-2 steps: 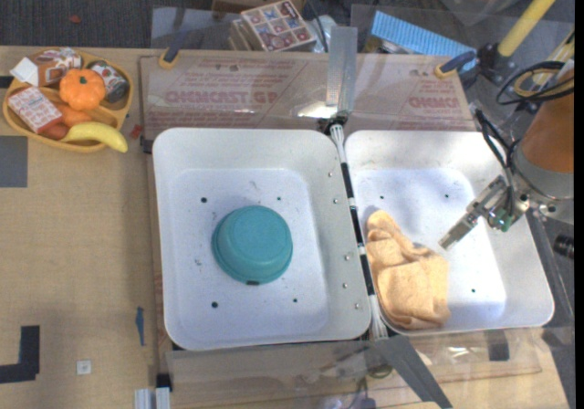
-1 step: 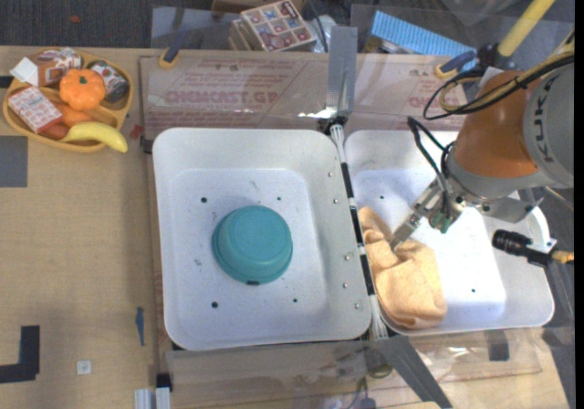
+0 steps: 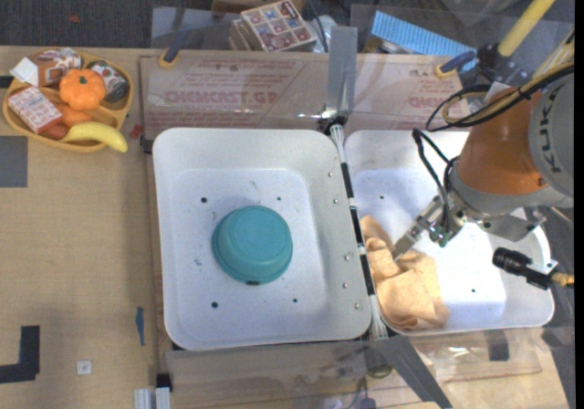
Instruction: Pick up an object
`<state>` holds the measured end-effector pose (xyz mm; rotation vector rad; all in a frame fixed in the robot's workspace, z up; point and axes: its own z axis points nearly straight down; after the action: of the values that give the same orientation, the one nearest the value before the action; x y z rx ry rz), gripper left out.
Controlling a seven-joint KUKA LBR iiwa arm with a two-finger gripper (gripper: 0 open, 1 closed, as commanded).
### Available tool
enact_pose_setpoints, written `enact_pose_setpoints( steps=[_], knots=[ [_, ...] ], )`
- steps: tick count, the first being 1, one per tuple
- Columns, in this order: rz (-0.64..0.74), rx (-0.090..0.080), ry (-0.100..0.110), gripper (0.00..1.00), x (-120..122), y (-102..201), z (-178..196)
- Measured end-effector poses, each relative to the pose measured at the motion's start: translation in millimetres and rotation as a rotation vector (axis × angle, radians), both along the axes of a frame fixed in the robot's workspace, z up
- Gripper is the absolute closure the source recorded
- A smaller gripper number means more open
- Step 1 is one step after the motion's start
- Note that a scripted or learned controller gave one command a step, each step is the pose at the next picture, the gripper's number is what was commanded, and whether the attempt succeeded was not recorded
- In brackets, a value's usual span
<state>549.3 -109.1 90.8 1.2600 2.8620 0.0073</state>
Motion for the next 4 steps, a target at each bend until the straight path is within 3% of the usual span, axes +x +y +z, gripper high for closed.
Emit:
enact_pose_setpoints(
  steps=[1, 2, 3, 4],
  knots=[
    [-0.308, 0.003, 0.010, 0.00, 30, -28, 19],
    [-0.270, 0.004, 0.002, 0.00, -12, -7, 0],
    [-0.273, 0.004, -0.001, 1.00, -12, -8, 10],
    [-0.201, 0.002, 0.011, 1.00, 5, 6, 58]
  ],
)
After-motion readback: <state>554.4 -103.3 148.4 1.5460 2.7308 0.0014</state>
